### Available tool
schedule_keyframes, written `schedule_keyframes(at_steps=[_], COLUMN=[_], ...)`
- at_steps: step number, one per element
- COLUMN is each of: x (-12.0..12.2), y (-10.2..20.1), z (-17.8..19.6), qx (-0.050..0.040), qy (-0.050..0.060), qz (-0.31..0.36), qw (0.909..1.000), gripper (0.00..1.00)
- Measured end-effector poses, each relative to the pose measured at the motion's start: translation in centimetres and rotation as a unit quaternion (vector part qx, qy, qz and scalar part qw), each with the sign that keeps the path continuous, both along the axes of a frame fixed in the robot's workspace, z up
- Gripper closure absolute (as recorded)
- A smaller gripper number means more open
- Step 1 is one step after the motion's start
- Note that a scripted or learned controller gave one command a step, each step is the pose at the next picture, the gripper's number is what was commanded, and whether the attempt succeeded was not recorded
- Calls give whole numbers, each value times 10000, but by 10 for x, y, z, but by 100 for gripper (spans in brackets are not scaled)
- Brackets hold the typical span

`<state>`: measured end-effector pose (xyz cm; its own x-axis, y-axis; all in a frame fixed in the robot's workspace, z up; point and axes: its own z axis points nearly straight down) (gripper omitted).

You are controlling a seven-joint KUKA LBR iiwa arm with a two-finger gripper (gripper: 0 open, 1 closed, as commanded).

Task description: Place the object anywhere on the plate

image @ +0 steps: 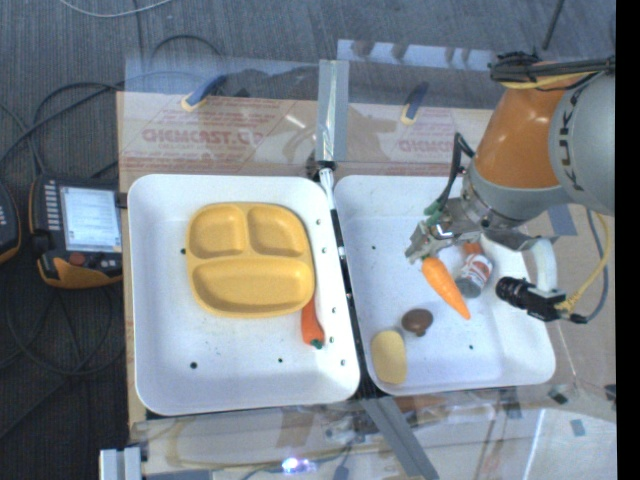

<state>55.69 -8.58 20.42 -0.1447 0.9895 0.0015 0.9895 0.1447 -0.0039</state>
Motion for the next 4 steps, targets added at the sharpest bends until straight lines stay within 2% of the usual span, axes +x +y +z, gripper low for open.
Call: schedule_keyframes(at_steps=[1,2,3,4], x=[21,27,82,82], y=[60,111,170,170], z=[-24,-23,-23,-23], qx=[1,5,1,2], qy=[9,-1,-5,-6], qz=[1384,2928,3511,3510], qw=[9904,9562,9363,9364], gripper=[100,100,100,0])
